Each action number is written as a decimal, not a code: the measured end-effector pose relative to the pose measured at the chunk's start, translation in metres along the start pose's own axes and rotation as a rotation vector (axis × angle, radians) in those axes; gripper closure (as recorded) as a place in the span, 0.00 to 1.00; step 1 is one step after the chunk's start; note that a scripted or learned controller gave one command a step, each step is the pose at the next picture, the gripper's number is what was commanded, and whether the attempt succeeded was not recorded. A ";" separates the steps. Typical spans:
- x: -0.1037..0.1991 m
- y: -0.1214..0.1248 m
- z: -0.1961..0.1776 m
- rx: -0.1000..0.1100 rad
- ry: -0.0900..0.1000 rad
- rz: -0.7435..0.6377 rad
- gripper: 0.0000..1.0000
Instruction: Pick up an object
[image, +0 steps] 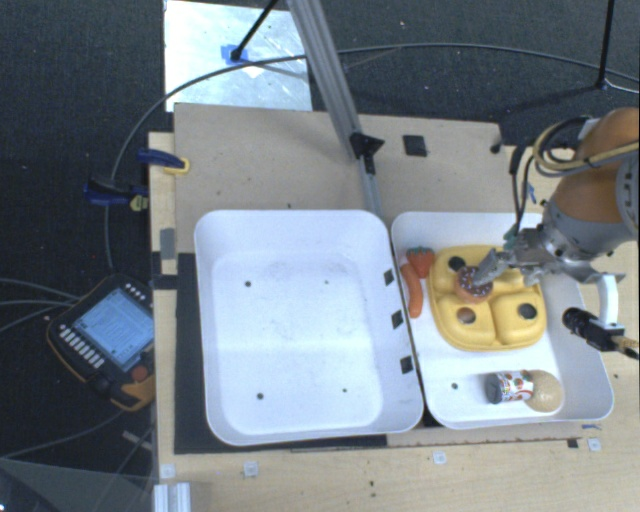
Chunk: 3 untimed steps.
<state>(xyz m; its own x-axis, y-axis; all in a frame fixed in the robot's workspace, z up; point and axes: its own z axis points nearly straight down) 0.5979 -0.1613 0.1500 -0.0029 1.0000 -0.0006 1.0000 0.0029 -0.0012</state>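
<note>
I reach in from the right over the right-hand bin (440, 232), my grey arm (590, 215) with its orange band slanting down toward the middle of that bin. My jaws (477, 282) sit low over the upper left part of a yellow moulded tray (495, 318), right at a small round pinkish-brown object (472, 288) that rests in one of the tray's hollows. Whether my jaws are apart or closed on it I cannot tell. Just left of the tray an orange carrot-like toy (414, 283) lies along the bin's left wall. Nearer the bin's front edge a small printed can (511, 387) lies on its side, touching a beige round thing (544, 390). The left-hand bin (230, 235) sits beside it on the counter (260, 160).
</note>
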 end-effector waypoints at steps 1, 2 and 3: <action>-0.004 0.000 0.019 -0.012 -0.002 -0.003 0.00; -0.004 0.001 0.023 -0.013 -0.001 -0.002 0.00; -0.003 0.004 0.010 -0.020 0.003 -0.004 1.00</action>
<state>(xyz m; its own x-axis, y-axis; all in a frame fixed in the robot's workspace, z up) 0.6019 -0.1638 0.1396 -0.0068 1.0000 0.0028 0.9998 0.0068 0.0187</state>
